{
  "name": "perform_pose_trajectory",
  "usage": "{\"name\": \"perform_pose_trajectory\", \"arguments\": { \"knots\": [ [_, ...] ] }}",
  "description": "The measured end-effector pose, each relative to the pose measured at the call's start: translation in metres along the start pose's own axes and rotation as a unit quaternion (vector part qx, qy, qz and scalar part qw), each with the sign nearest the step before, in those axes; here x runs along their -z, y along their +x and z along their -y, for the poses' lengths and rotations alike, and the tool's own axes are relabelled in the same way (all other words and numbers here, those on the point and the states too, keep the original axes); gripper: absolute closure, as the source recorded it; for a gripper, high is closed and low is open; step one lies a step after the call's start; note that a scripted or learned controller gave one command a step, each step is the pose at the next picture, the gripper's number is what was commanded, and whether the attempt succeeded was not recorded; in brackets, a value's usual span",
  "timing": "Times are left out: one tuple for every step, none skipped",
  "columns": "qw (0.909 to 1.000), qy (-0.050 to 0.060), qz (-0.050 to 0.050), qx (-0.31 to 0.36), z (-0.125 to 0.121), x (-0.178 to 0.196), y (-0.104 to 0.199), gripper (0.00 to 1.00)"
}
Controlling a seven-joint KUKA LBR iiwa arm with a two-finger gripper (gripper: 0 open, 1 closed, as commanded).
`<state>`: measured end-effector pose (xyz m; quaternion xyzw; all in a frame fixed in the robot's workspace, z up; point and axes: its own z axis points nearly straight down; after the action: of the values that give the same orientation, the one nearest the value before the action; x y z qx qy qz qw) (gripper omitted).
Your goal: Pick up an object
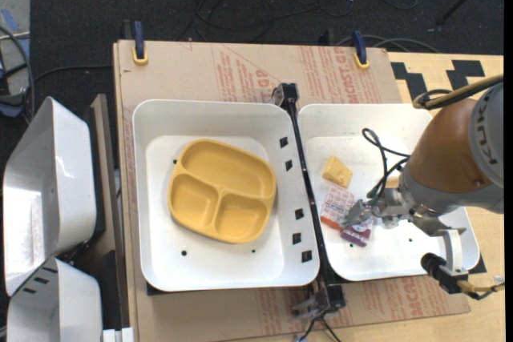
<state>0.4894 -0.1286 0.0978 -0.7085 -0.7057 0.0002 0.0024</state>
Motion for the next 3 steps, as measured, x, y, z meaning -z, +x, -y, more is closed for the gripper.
{"name": "perform_pose_trajectory", "arguments": {
  "knots": [
    [1.0, 0.0, -0.001, 0.001, -0.001, -0.005, 0.001, 0.0],
    [1.0, -0.007, 0.004, -0.001, -0.005, 0.006, -0.002, 1.0],
    [1.0, -0.002, 0.002, 0.002, -0.006, 0.047, -0.008, 1.0]
  ]
}}
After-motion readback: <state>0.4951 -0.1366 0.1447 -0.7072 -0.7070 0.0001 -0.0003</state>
